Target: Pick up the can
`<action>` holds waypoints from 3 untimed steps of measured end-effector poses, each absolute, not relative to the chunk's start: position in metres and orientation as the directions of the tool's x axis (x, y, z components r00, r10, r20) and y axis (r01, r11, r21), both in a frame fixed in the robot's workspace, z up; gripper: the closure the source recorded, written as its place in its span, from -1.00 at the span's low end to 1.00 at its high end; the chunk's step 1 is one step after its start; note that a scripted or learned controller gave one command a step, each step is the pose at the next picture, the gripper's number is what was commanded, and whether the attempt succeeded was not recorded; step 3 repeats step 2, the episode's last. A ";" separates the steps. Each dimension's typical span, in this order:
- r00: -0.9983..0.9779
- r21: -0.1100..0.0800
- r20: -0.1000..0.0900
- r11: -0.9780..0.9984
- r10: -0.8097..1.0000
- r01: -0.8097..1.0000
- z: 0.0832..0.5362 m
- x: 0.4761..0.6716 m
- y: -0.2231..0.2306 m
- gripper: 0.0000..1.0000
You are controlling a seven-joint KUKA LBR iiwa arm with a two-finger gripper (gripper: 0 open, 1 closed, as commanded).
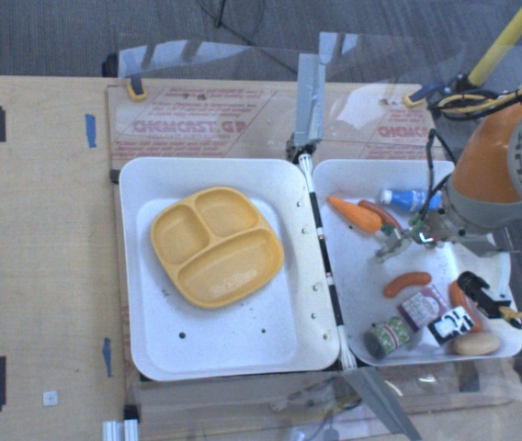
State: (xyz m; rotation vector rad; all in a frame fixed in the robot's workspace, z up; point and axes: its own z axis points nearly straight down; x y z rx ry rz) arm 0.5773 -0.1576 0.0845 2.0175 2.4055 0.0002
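Two bins stand side by side on the bench. The left bin [141, 338] carries a divided plate [217, 245], nearer its rear left corner. In the right bin [334, 186], a carrot [356, 214] and bottle [402, 197] lie toward the rear edge, a sausage [407, 284] near the middle, and the can [389, 335] by the front left corner. The gripper [406, 238] hangs between carrot and sausage.
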 end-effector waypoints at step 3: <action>-0.703 0.000 0.000 0.703 0.712 0.712 0.227 0.546 -0.094 -1.00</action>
